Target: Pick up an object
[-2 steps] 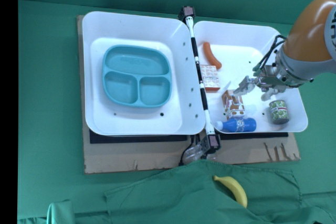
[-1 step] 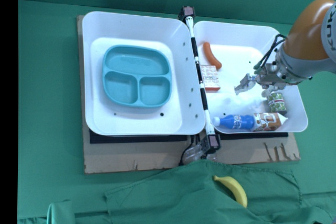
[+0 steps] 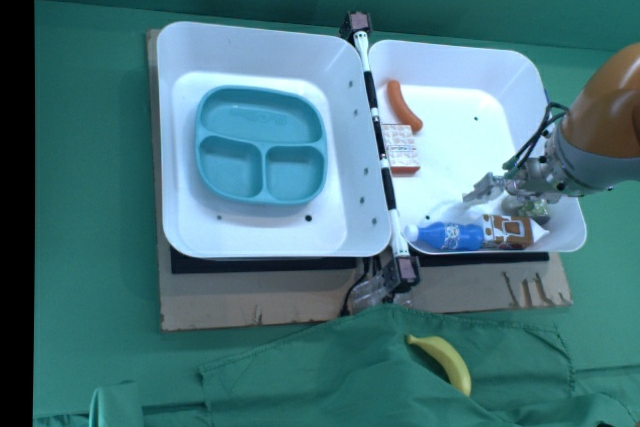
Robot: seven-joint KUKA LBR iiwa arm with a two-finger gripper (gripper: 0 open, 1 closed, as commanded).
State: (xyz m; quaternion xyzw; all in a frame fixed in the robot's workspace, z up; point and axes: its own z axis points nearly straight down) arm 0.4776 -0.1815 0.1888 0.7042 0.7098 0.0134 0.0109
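The gripper [image 3: 492,187] hangs low in the right bin [image 3: 450,65], just above the bottle [image 3: 448,236] and carton [image 3: 507,231]; whether its pincer is apart, I cannot tell. Both lie against the near wall, so it may slip off or hit the rim. A sausage [image 3: 404,106] and box [image 3: 400,149] sit far-left; 1 tray [image 3: 262,145] fills the left bin [image 3: 180,65].

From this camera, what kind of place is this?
Probably a robot test bench for picking practice: two white bins on a green cloth, toy-like items such as a sausage and bottle, and a robot arm.
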